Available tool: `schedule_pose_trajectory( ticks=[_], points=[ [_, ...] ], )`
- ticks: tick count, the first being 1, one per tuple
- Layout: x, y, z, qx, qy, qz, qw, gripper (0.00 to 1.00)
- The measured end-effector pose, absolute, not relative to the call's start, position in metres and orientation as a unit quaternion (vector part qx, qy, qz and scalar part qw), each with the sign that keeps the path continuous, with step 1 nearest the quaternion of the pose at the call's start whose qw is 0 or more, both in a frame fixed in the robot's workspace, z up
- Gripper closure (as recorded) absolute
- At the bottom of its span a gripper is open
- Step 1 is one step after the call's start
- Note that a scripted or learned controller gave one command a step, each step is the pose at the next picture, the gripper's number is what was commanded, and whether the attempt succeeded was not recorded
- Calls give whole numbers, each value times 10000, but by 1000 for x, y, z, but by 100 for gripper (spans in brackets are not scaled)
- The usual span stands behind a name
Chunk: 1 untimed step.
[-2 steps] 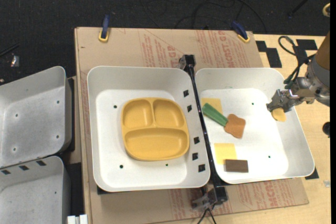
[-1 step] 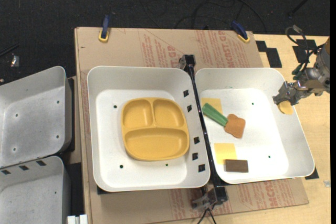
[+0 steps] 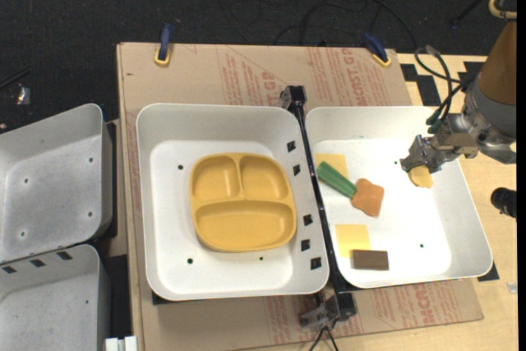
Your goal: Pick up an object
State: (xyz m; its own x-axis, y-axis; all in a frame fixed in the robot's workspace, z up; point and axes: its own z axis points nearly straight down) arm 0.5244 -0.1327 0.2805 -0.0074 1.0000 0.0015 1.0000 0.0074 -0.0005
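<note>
The right bin (image 3: 460, 247) holds several small items. A green stick (image 3: 334, 177) lies across a pale yellow square (image 3: 329, 163). Next to the stick sits an orange chunk (image 3: 368, 198). Nearer the front are a yellow square (image 3: 352, 237) and a brown block (image 3: 370, 260). My gripper (image 3: 422, 159) hangs over the bin's right side. A small yellow piece (image 3: 422, 177) shows right at its lower tip. Whether the two touch is not clear from this angle.
The left bin (image 3: 156, 177) holds a yellow divided plate (image 3: 243, 201). A black divider (image 3: 308, 185) runs between the two bins. The grey arm with its orange band (image 3: 500, 82) comes in over the right bin's far right rim. White trays (image 3: 49, 177) lie off the bench to the left.
</note>
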Motion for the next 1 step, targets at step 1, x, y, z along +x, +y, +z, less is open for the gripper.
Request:
schedule_pose_trajectory(
  ticks=[1],
  points=[
    [519, -83, 283, -7043, -7099, -3, 9, 100]
  ],
)
